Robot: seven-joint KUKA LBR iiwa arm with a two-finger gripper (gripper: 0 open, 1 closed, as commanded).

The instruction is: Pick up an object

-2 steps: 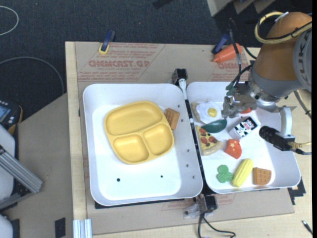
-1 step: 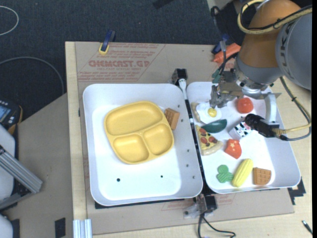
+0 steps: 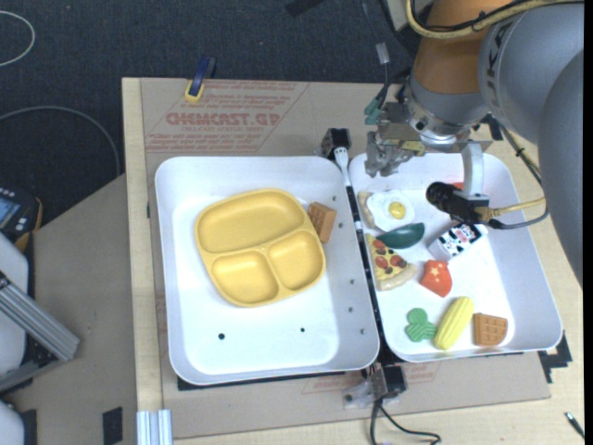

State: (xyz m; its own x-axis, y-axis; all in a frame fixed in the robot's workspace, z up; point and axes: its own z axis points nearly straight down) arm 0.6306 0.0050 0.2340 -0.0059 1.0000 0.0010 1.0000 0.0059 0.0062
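The claw (image 3: 384,160) hangs over the far edge of the right bin (image 3: 528,286), just beyond the fried egg (image 3: 389,210); its tips blur into the wrist, so whether it is apart or together I cannot tell; the pizza slice (image 3: 387,260), strawberry (image 3: 437,277), corn (image 3: 453,322) and waffle (image 3: 489,328) lie nearer; the yellow tray (image 3: 259,246) partly covers a cracker (image 3: 322,220) in the left bin (image 3: 185,323).

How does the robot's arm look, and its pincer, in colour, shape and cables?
The arm is thick, rounded and grey, with a broad orange band above the wrist. The pincer is a small grey metal piece with narrow fingers. Dark and yellowish cables run along the orange band, and more hang near the wrist.
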